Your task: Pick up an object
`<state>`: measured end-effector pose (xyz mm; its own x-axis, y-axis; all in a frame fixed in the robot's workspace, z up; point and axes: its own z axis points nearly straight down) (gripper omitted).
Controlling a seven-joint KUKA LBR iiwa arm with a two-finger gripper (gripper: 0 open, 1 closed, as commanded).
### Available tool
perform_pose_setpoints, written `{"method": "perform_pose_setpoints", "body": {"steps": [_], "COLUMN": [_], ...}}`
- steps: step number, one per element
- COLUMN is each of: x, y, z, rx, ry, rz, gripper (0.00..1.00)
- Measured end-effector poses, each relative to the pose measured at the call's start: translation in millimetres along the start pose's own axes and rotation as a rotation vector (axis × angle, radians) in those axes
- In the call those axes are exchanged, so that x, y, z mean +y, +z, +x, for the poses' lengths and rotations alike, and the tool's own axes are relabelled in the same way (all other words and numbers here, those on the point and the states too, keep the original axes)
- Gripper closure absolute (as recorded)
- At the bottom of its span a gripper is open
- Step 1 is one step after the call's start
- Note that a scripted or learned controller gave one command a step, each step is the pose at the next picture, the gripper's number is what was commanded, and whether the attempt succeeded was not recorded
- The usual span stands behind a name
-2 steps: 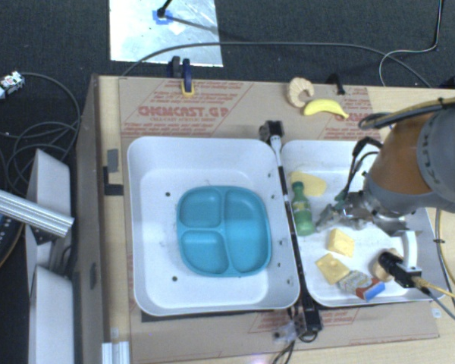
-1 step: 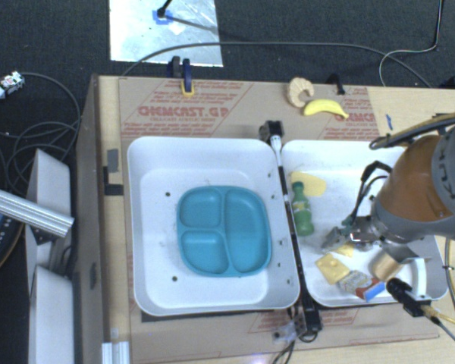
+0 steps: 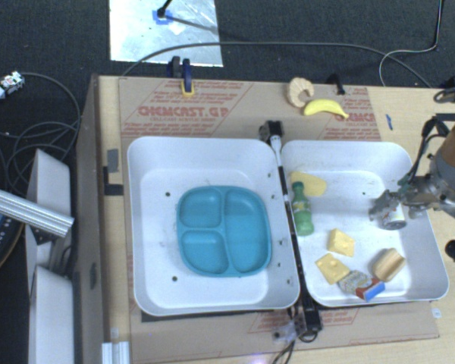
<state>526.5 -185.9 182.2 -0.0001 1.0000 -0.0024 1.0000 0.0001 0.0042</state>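
Note:
The right bin [image 3: 364, 165] holds several small items: a green bottle [image 3: 300, 209] along its left wall, a pale yellow piece [image 3: 311, 183] behind it, two yellow cheese wedges [image 3: 340, 242] [image 3: 331, 268], a tan bread roll [image 3: 388, 264], and a grey and red-blue item [image 3: 362, 285] near the front wall. My gripper [image 3: 389, 213] reaches in from the right and hangs over the right part of this bin, behind the bread roll. Nothing shows between it and the items below.
The left bin [image 3: 148, 165] holds a blue divided plate [image 3: 223, 230]. A banana [image 3: 325, 108] and a tan round object [image 3: 299, 90] lie on the cardboard behind the bins. Cables and a metal rail [image 3: 26, 209] lie at the left.

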Motion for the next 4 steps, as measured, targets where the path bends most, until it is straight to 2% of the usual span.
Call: {"method": "perform_pose_setpoints", "body": {"steps": [1, 2, 3, 4], "x": [14.8, -7.6, -6.8, 85.6], "y": [60.8, 97.7, 87.3, -3.3], "z": [55.1, 78.4, 78.3, 136.1], "rx": [0.003, 0.002, 0.003, 0.003], "ry": [-0.003, -0.002, -0.003, -0.005], "rz": [0.004, 0.003, 0.001, -0.001], "gripper": [0.00, 0.00, 1.00, 1.00]}}
